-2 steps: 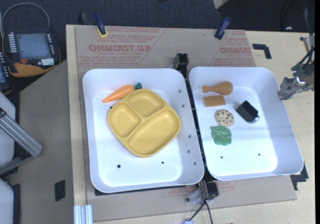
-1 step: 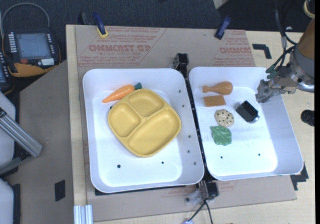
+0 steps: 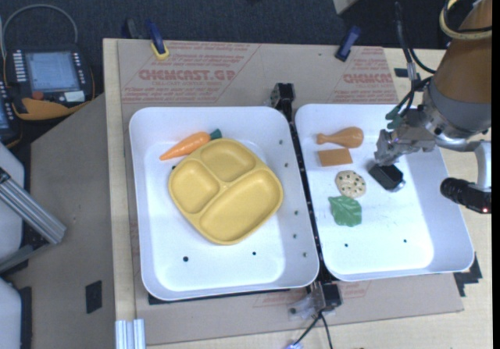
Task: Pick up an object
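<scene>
The right bin holds a tan toy drumstick, a flat orange-brown slab, a speckled cookie and a green leafy piece. My gripper hangs over this bin, just right of the cookie and apart from it, with its dark tip pointing down. Nothing shows in its grasp. The grey arm with its orange band comes in from the upper right.
The left bin carries a yellow divided plate with an orange toy carrot at its upper left edge. A black clamp sits between the bins at the back. Bare white floor lies in the right bin's front half.
</scene>
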Motion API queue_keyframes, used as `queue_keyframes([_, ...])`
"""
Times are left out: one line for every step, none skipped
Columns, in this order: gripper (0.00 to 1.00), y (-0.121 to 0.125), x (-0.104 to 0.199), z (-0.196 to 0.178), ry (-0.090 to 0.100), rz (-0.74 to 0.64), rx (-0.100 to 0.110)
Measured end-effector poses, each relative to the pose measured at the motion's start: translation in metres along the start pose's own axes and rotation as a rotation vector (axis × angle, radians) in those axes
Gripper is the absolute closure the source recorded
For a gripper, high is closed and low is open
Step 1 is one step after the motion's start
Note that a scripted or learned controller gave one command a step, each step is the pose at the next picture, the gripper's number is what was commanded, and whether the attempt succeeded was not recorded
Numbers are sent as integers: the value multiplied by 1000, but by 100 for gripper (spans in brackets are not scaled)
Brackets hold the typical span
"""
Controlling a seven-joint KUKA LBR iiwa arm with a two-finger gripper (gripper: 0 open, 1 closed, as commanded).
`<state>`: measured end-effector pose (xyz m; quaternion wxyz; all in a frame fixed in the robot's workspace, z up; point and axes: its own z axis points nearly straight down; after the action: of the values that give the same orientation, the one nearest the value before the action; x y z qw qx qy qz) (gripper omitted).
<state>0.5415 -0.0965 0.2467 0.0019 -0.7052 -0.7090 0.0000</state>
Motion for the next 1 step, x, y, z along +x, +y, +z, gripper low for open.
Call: queue_keyframes([100,3,53,14,-2,5,-1])
